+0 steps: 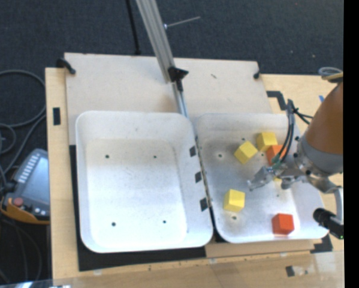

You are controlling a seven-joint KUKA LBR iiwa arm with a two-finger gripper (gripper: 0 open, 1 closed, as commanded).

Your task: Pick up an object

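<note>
The right bin [224, 138] holds several small blocks. One yellow block [246, 152] lies near its middle, a second yellow block [266, 140] sits behind it, and a third yellow block [234, 200] rests toward the front left. A red block [283, 223] lies at the front right. An orange block [273, 153] peeks out beside the arm, partly hidden by it. My gripper [270, 180] hangs over the right bin's middle, between the yellow blocks and the red one. It is open, with nothing between its fingers.
The left bin [134, 182] stands beside the right one, sharing a raised rim. A slanted metal post [158, 38] rises behind the bins. Cables and a hand-held pendant [29, 182] lie on the floor to the left.
</note>
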